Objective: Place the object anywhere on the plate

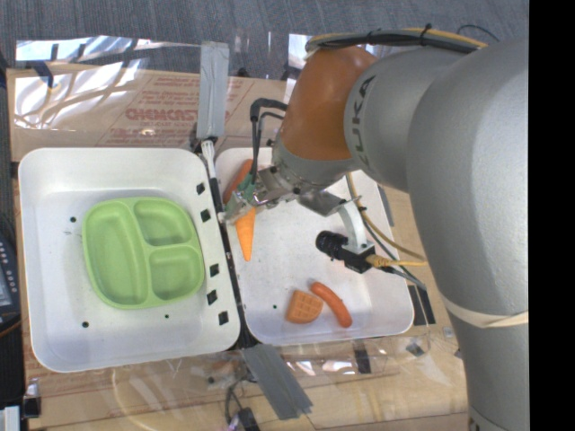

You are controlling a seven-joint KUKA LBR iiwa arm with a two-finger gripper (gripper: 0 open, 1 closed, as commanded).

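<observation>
Carrot (pixel 245 232): an orange cone lying on the floor of the right-hand bin (pixel 377 326), near that bin's left wall, its narrow tip pointing toward the camera. Its broad end, with a bit of green, lies directly under the gripper (pixel 244 200), at the tool's tip. Whether the tool has hold of the carrot, and how wide it stands, cannot be told: the wrist hides that part from above.

Gripper: reaches in from the right and hangs over the far left part of the right-hand bin, just beside the divide between the two bins. The grey arm (pixel 449 151) with its orange band (pixel 328 106) rises behind and to the right of the tool.

Green plate (pixel 142 251): three compartments, resting in the left-hand bin (pixel 54 330), to the left of the tool and across the divide, well apart from the carrot.

Other items, nearer the camera than the tool, in the right-hand bin: a waffle-patterned orange piece (pixel 305 306) and, touching or just beside it on the right, a red-orange sausage (pixel 331 303).
</observation>
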